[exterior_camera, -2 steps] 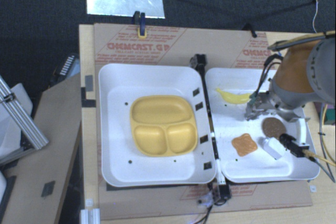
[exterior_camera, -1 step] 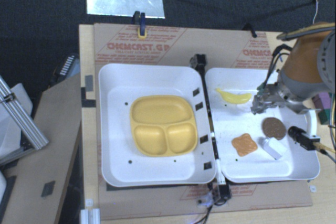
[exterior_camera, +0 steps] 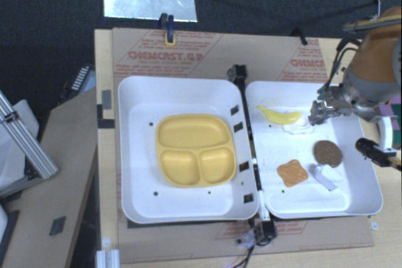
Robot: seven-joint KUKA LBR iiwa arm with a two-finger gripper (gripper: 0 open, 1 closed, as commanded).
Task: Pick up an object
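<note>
I see the gripper (exterior_camera: pixel 316 113) over the right bin (exterior_camera: pixel 352 204), banana (exterior_camera: pixel 281 115) just left of it; jaw state I cannot tell.

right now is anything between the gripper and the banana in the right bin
Nothing visible stands in the way. The gripper hangs over the right bin just beside the banana, next to a small white piece at the banana's right end. The brown round piece and orange piece lie nearer the bin's front.
</note>
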